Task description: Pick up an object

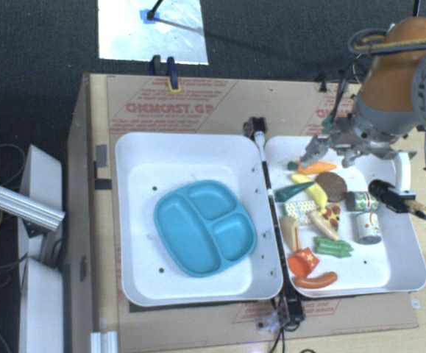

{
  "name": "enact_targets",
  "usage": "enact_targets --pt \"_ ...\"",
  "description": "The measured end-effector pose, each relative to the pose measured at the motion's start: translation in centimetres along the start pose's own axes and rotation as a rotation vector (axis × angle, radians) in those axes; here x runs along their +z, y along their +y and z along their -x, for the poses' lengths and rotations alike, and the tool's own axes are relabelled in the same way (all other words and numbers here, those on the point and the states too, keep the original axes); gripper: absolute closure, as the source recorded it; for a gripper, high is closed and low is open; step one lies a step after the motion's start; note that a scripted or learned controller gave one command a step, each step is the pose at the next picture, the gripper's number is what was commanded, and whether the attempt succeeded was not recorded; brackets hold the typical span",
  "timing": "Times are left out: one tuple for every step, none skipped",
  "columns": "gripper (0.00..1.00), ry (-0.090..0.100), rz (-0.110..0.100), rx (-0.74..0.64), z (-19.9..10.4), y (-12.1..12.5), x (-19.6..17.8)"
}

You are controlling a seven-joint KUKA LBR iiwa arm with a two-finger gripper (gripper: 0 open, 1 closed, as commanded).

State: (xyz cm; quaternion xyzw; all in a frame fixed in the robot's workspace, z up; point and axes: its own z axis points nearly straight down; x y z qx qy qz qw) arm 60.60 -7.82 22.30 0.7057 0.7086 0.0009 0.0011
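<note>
My gripper [332,150] hangs over the far end of the right bin [404,271], just above and behind an orange carrot [317,168]. Toy food lies in a heap below it: a brown round patty [334,186], a yellow banana [316,194], a dark green pod [292,192], a pizza slice [332,214] and a white spotted block [300,209]. Two small cans [368,226] stand to the right of the heap. Nearer the front lie a green bean bunch [334,248], a red piece [303,260] and a sausage [318,279]. I see nothing held in the gripper.
The left bin [135,160] holds a blue divided plate [204,227]. A black clamp bar [270,197] runs along the seam between the two bins. The arm [400,57] reaches in from the upper right, over the right bin's far corner.
</note>
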Motion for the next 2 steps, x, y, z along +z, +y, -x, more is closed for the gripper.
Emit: enact_targets --pt "0.00 0.000 0.004 0.002 3.5 2.5 13.6" --pt "1.00 -0.005 0.009 0.001 3.7 2.6 12.4"
